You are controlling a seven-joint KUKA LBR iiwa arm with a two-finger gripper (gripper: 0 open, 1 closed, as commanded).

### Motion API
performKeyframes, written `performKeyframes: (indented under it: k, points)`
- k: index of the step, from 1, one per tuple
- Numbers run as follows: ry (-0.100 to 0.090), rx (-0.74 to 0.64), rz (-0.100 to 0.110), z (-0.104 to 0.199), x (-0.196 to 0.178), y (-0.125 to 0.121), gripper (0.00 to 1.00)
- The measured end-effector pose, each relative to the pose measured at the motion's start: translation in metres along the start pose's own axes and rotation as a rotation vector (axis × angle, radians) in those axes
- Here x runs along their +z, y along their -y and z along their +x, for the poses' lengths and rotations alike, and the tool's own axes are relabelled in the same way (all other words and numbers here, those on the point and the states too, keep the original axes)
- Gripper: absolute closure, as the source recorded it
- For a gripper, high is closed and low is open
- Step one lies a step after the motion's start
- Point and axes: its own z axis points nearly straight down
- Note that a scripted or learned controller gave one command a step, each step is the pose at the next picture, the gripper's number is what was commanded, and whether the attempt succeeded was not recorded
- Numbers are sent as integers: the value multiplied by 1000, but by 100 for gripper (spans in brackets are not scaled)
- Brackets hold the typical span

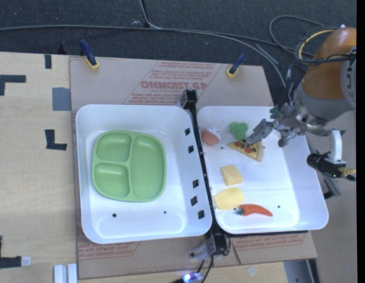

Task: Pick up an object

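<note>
Grey pincer (255,134) hangs over the right bin (300,175); I cannot tell if it grips. Pizza slice (249,150) sits right under it, green toy (238,128) just beside.

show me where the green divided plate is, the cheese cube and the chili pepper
green divided plate (130,165), camera view, on the ridge where its compartments meet, left bin.
cheese cube (231,174), camera view, on its top face, right bin.
chili pepper (256,210), camera view, on the middle of its red body, right bin's near side.
</note>
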Motion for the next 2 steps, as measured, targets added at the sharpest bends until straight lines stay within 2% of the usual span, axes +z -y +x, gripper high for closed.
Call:
performKeyframes:
  k: [1, 2]
  points:
    - [2, -4, -13, 0, -7, -3, 0]
    - [2, -3, -8, 1, 49, 7, 0]
